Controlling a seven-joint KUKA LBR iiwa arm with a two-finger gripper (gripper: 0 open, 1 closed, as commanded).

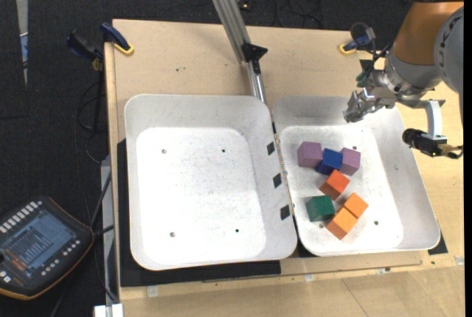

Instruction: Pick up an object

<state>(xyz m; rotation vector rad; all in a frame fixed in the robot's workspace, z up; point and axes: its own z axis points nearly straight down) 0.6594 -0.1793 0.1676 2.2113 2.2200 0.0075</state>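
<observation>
The grey arm point(431, 28) with its orange band reaches in from the right edge, its wrist bent down over the far right corner of the right-hand bin point(413, 220). The gripper point(355, 110) hangs above the bin's far rim area, apart from the blocks; nothing shows between its fingers, and whether they are spread or closed cannot be told at this size.

The blocks lie in a loose cluster in the middle of the right-hand bin. A purple block point(310, 154) sits nearest the divider, a blue block point(332, 159) touches it, and a second, smaller purple block point(350, 160) is just beside the blue one. Below them lies an orange-red block point(337, 183), then a green block point(320, 208) and two orange blocks point(348, 214) close together.

The left-hand bin point(140, 161) sits beside it. A metal pole point(225, 2) slants across the bench's far side to the seam between the bins. Clamps point(116, 37) grip the bench's far corners, and a teach pendant point(37, 242) rests off the bench at lower left.
</observation>
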